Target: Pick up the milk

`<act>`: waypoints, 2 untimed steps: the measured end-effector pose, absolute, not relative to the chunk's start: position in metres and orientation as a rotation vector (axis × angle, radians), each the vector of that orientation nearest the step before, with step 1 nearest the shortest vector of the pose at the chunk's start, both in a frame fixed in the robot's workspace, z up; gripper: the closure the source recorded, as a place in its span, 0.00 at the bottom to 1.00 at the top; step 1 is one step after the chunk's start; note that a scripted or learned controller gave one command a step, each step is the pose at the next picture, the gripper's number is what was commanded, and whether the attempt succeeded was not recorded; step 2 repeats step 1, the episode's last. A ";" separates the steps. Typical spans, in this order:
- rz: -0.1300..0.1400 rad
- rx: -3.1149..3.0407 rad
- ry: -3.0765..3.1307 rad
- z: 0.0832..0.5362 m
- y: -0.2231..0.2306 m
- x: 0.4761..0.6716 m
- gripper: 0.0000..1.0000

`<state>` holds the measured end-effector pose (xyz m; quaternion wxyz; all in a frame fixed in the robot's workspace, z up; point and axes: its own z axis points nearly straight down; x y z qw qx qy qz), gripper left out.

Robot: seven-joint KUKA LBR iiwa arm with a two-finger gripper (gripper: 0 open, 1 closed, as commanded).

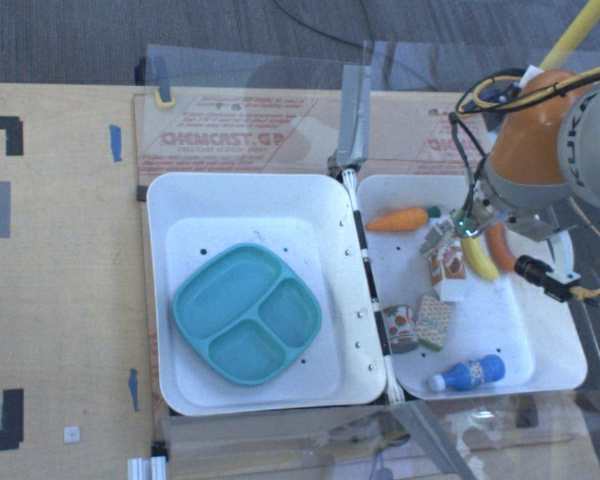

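Reaching is the step in hand. The gripper (462,226) hangs over the far part of the right bin (550,358), and nothing is lifted yet. You cannot tell from here if it is open or closed.

The milk (448,266) looks to be the small white and brown carton. It sits in the right bin, just near of the gripper and close under it. This is a guess, as the print is too small to read.

Look at what is round it, left to right. A carrot (398,219) lies to the far left of it. A banana (479,257) lies just beside it on the right, maybe touching. A sausage (501,247) is right of the banana.

For the next move you need to come a little nearer and go straight down. Keep off the banana, or you may grab it too. The carton is small and light, so it could tip or slide.

Now the rest, left to right. The bench (60,268) is pale wood with bits of blue tape (115,143). The left bin (165,208) holds a teal plate (246,313). In the near part of the right bin lie two more cartons (398,328), side by side, and a blue bottle (470,373). The arm (540,138) comes in from the far right. Grey floor (180,8) lies beyond the bench, with a black cable (320,18) on it.
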<state>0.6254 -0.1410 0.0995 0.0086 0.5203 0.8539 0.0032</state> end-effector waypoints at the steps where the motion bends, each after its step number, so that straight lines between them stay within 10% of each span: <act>1: 0.000 1.785 2.582 0.171 -0.132 0.630 1.00; 2: 0.000 1.785 2.582 0.171 -0.132 0.630 1.00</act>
